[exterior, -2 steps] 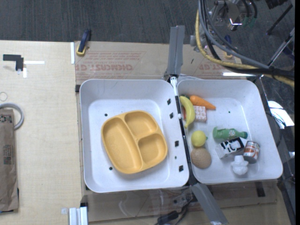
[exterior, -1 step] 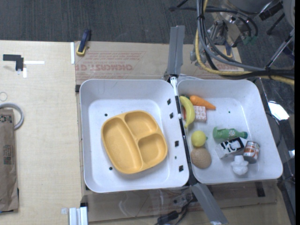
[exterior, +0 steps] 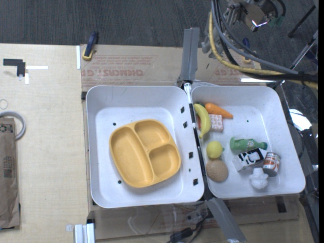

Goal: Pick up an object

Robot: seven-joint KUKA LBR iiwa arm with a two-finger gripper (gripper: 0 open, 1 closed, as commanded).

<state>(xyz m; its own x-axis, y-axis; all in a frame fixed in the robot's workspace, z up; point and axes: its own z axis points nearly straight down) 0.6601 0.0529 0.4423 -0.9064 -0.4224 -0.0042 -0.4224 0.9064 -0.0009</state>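
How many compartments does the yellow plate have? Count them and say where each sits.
3. The yellow divided plate in the left bin has one long compartment on its left side, and two smaller ones at upper right and lower right.

Hand [exterior: 256, 15] high at the view's top right, well above the bench, fingers indistinct

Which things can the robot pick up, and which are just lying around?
For picking, all in the right bin:
banana, carrot, lemon, green bottle, can, brown round fruit

Just lying about:
yellow divided plate in the left bin, blue-and-yellow tool on the cardboard
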